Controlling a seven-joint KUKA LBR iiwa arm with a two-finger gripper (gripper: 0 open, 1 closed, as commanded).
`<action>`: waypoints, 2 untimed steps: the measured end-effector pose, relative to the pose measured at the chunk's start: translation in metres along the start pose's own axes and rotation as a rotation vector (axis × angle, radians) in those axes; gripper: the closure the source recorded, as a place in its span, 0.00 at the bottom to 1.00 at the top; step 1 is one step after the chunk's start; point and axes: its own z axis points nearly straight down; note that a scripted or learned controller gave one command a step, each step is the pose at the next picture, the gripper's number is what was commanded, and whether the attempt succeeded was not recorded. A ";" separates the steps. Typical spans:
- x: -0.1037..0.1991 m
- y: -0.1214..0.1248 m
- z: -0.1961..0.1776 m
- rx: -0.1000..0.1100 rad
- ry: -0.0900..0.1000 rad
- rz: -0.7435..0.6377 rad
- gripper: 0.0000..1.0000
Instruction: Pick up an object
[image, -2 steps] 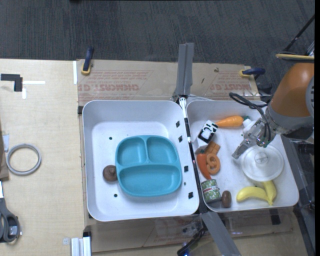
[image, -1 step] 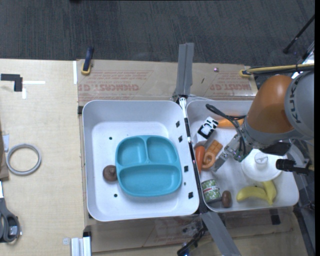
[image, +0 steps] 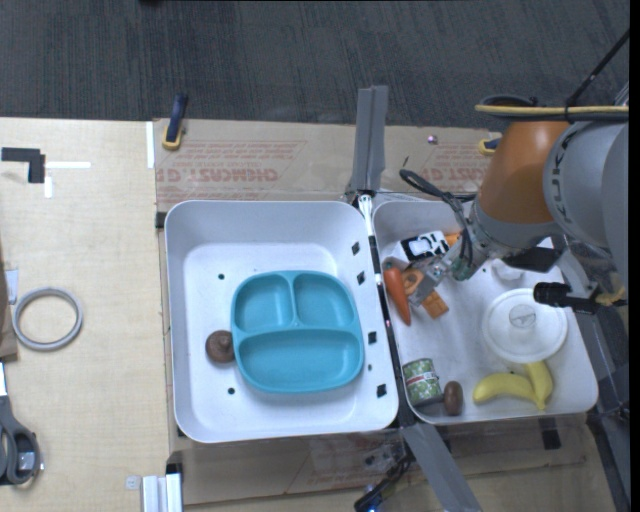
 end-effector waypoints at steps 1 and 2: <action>-0.019 0.017 0.002 0.009 0.005 0.129 0.00; 0.027 -0.057 0.001 0.001 0.002 0.104 0.00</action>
